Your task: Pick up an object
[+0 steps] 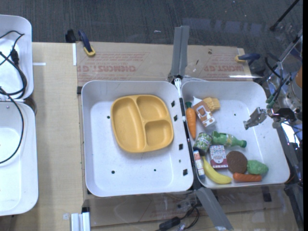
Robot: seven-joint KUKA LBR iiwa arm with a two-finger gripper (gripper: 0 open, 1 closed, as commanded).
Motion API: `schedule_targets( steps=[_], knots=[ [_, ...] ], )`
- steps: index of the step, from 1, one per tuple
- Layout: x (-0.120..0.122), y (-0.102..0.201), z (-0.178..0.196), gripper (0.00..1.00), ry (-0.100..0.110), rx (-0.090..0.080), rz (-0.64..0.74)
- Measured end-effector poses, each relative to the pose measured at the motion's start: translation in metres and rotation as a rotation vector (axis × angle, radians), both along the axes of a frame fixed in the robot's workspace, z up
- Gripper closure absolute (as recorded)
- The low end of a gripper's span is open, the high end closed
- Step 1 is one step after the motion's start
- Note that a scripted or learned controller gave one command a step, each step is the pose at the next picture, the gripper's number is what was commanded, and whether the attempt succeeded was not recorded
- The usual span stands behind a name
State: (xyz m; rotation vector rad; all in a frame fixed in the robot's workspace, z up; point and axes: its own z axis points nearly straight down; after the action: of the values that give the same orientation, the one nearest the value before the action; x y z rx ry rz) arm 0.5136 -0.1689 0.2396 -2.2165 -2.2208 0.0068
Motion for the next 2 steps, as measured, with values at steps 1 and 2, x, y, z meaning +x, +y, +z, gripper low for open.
schedule_targets(
  steps=[1, 2],
  knots=[
    [-0.035, 0.031, -0.147, 0.0, -0.008, 0.0, -0.083],
    [-0.026, 0.031, -0.13, 1.0, -0.032, -0.003, -0.082]
  ],
)
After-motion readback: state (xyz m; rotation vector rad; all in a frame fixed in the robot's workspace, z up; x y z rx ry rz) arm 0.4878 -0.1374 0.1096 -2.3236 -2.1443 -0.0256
